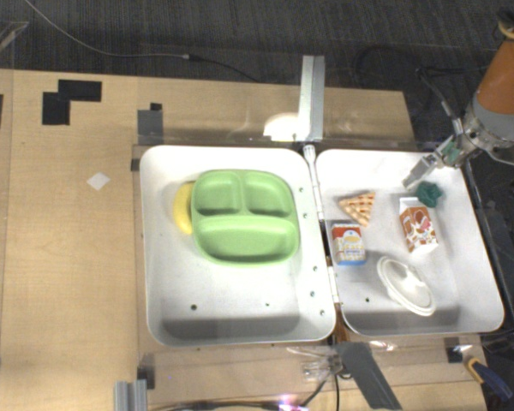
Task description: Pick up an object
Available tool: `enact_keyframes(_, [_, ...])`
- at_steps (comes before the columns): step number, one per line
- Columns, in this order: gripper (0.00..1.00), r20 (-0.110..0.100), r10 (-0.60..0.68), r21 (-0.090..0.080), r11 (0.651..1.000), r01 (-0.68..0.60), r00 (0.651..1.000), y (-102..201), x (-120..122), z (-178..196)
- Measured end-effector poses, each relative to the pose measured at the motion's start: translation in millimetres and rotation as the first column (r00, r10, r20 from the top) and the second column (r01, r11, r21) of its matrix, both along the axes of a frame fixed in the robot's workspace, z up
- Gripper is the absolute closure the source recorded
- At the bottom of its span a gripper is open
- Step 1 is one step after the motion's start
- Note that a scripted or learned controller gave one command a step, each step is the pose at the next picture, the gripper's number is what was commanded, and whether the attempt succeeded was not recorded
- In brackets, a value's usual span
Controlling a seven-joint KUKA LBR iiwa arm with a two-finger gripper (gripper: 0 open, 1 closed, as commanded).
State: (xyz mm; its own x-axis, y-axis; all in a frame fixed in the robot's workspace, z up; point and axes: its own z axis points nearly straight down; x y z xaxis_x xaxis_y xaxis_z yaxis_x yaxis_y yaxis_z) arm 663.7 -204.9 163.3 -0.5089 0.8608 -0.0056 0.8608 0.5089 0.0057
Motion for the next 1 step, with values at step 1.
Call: enact_keyframes(1, [0.0,0.023,0.072,-0.009,0.997,-0.072,0.997,-1.1,-38.8,-42.3])
